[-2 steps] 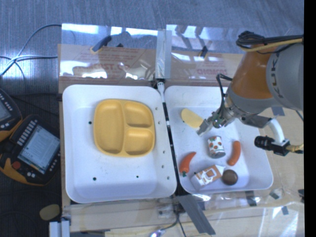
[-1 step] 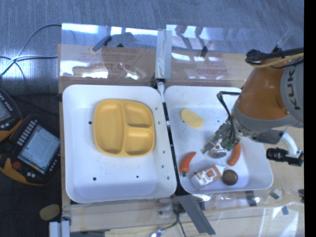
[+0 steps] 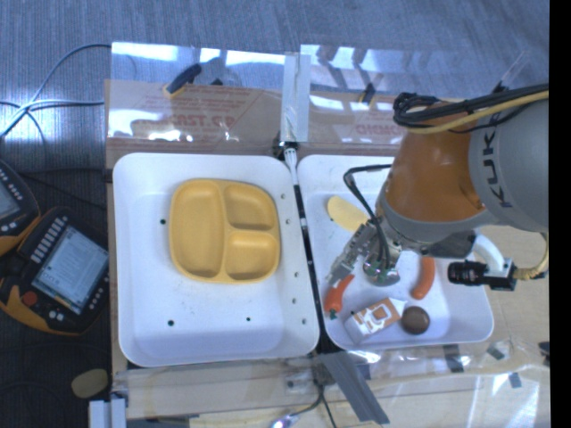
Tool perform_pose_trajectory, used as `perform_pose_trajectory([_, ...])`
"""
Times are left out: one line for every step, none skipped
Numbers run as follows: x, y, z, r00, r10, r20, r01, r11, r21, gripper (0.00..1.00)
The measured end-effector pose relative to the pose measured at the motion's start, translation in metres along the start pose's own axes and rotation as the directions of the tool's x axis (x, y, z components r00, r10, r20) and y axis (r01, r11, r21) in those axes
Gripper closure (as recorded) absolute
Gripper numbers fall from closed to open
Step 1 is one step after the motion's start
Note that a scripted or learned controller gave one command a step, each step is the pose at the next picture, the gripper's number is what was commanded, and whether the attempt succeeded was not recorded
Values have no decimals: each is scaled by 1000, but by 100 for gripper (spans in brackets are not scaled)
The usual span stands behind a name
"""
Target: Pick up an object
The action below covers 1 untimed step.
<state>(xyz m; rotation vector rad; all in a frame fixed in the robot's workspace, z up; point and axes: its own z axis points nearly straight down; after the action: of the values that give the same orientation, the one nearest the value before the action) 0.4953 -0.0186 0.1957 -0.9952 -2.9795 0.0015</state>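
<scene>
Where blue-grey carpet (image 3: 268,7) surrounds the bench — two white bins (image 3: 214,337), fingers (image 3: 368,261) spread — released.

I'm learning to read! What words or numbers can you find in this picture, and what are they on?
"KU": big letters on the grey arm; the rest is cut off at the picture's edge.
Red printing on the clear sheet behind the left bin: too washed out by glare to read.
Red printing on the clear sheet behind the right bin: also too blurred.
Handheld screen on the floor: too small to read.
</scene>
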Motion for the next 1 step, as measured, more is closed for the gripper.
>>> perform_pose_trajectory([-4, -23, -66, 954, 300, 2, -300, 954, 1, 100])
